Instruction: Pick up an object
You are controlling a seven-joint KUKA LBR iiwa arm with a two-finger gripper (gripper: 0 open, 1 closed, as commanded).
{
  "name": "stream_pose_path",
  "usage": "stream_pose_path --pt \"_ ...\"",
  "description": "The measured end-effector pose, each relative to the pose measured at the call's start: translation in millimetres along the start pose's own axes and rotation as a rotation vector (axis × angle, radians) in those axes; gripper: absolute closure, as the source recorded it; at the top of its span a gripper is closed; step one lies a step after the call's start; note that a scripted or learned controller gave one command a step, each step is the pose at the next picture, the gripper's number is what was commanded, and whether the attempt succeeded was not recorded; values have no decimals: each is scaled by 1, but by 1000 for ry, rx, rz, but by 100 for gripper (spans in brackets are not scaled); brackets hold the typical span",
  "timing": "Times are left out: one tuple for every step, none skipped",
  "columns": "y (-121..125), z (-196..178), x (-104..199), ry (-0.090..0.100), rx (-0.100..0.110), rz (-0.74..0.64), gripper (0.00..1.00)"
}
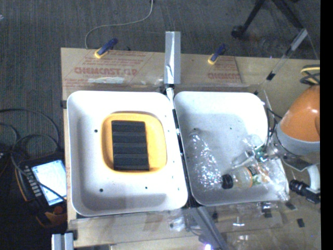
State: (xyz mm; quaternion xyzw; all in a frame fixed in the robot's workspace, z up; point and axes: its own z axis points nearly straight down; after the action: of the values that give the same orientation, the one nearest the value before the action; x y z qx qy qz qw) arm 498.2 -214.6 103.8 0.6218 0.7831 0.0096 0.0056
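A clear plastic bottle (243,177) with a black cap lies on its side near the front right of the right bin (218,111). Crumpled clear plastic (202,159) lies to its left. In the left bin (83,139) rests a yellow rectangular object (158,145) with a black ribbed block in its middle. The grey arm with its orange band (307,116) reaches in from the right. My gripper (258,154) is low over the right bin's right side, just above and behind the bottle. Clear plastic around it blurs its outline.
A metal divider post (172,56) stands behind the seam between the bins. Two blue-and-yellow clamps (105,48) hold the board at the back. A device with a lit screen (44,177) and cables lie on the floor at the left.
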Motion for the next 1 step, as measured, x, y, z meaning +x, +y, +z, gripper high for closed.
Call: stream_pose_path --pt "18 -106 83 -1 22 -133 100"
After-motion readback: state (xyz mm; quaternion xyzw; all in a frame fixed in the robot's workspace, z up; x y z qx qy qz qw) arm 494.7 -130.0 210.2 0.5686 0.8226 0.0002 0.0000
